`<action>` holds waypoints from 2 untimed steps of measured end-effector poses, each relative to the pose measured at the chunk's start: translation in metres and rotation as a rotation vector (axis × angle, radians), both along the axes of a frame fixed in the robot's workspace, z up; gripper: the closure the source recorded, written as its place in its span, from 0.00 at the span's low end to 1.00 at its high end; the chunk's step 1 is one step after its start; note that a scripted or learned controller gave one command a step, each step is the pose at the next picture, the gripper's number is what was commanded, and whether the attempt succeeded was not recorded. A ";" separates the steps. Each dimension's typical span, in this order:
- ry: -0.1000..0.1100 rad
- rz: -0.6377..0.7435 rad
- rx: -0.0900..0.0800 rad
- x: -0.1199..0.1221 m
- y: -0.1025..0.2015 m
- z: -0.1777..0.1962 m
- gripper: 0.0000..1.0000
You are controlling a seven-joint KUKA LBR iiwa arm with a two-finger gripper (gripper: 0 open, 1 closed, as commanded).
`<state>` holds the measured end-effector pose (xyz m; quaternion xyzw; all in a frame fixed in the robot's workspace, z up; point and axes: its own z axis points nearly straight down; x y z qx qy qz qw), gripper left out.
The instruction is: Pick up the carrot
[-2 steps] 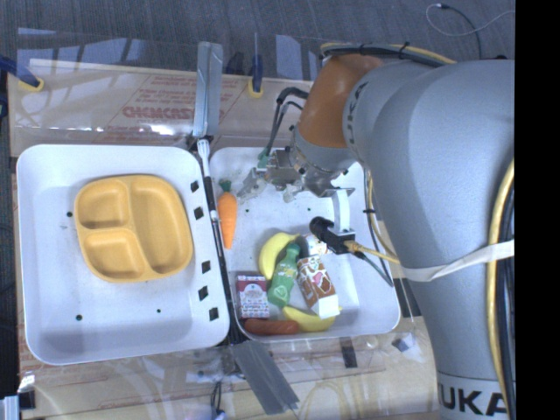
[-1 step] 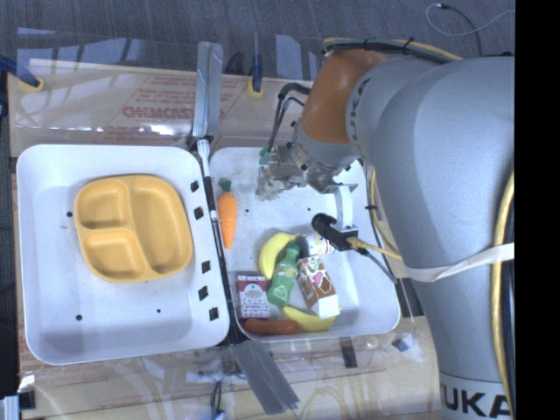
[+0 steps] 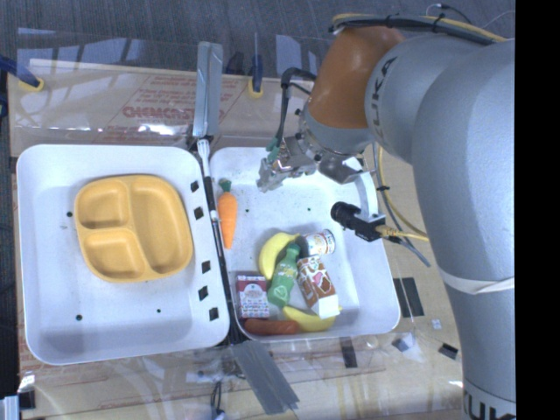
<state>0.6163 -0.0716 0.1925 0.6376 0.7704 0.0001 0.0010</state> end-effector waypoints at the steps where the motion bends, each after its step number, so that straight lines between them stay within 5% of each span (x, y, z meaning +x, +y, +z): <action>1: 0.005 0.249 0.001 -0.057 0.035 -0.001 1.00; 2: 0.002 0.591 0.000 -0.033 0.084 0.023 1.00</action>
